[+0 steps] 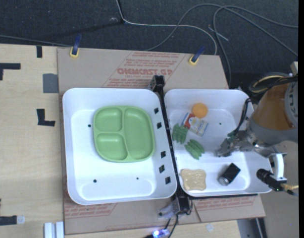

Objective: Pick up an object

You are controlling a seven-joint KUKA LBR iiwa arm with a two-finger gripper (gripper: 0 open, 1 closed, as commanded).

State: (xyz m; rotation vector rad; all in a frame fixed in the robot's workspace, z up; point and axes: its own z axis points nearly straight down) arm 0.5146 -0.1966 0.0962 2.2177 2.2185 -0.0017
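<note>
Reaching in from the right, your arm (276, 115) has its gripper (230, 145) low inside the right bin (241, 97), and you cannot tell from the camera view whether the fingers are spread or closed; nothing shows between them. Taking the gripper as your landmark: the black cylinder (229, 174) lies just below it on the bin floor, apart from it; the green leafy piece (194, 148) lies to its left, near; a second green piece (179, 133) sits further left, beside the small printed carton (195, 125), with the orange ball (199, 110) above that; the tan toast slice (193, 179) lies down and left, at the bin's front corner. Judge this as the approach step, with no object yet taken. Your next move calls for centring over one item, most likely the black cylinder or the nearer green piece, then dropping and closing squarely. Well to the left, the green divided plate (124, 133) rests in the left bin (75, 148). On the cardboard sheet (137, 68) under both bins, red print reads roughly "CHEMCAST GP"; the carton's print is too small to read.
</note>
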